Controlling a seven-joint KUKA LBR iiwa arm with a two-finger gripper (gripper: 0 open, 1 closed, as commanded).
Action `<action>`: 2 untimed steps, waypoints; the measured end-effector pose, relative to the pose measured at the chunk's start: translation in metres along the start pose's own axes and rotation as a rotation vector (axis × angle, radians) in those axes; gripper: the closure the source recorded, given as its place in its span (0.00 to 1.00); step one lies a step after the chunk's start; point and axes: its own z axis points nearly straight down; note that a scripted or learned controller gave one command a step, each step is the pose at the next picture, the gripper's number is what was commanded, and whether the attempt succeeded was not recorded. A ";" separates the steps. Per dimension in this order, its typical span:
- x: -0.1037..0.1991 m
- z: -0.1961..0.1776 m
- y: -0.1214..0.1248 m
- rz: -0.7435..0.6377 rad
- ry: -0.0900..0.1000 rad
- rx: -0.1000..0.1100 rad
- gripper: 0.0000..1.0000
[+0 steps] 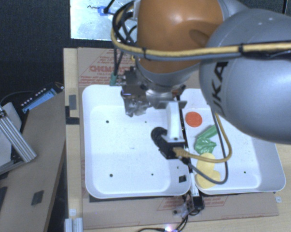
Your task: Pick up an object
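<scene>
My gripper [134, 106] hangs over the far edge of the left bin [111, 149], under the orange band of the arm [179, 23]. In the right bin [261, 173] lie an orange disc [194, 119], a green object [206, 139] and a yellow object [209, 170], all to the right of the gripper and apart from it. The wrist's bulk hides much of the right bin's far side.
A black fitting with a yellow cable [164, 143] sits near the wall between the two bins. Cardboard [99, 66] lies under the bins. An aluminium frame [10, 134] and a blue-edged device [39, 98] stand off to the left.
</scene>
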 end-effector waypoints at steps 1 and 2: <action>-0.012 -0.159 -0.018 0.001 0.012 -0.025 1.00; -0.062 -0.149 0.081 0.012 0.000 -0.013 1.00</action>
